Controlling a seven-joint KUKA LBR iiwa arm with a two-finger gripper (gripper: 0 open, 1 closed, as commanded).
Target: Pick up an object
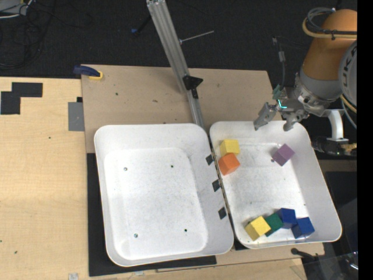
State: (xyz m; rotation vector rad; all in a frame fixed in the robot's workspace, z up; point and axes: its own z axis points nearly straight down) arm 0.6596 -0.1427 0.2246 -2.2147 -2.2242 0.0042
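Note:
My gripper [275, 120] hangs above the far edge of the right bin [326, 206], its two fingers spread open with nothing between them. Below it and slightly right, a purple block [284, 154] lies in the bin. A yellow block [229, 147] and an orange block [229, 163] sit together by the bin's left wall. At the near end, a yellow block [257, 227], a green block [274, 222] and two blue blocks [295, 221] are bunched together.
The left bin [116, 156] lies beside the right one, with black clips [216, 185] along the shared edge. A slanted aluminium rail [172, 48] rises behind the bins. Wooden bench surface [35, 168] spreads to the left.

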